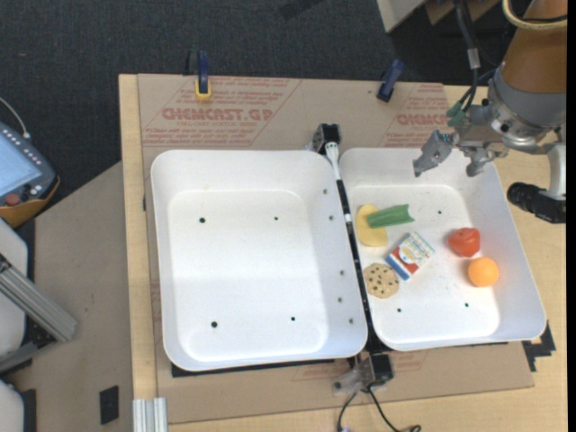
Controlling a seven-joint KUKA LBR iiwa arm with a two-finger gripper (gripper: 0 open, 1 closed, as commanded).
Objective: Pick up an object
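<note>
Cardboard sheet (pixel 270 106) under white bins (pixel 243 165) | dark carpet (pixel 90 25) | pincer (pixel 454 156) released

red tomato (pixel 464 241), orange (pixel 483 272) (both upright)

One fixed camera here, high above the bench (pixel 270 106), looking down at a slant from the near side, taking in both white bins (pixel 180 241) fully, with the arm (pixel 540 52) entering far right.
</note>
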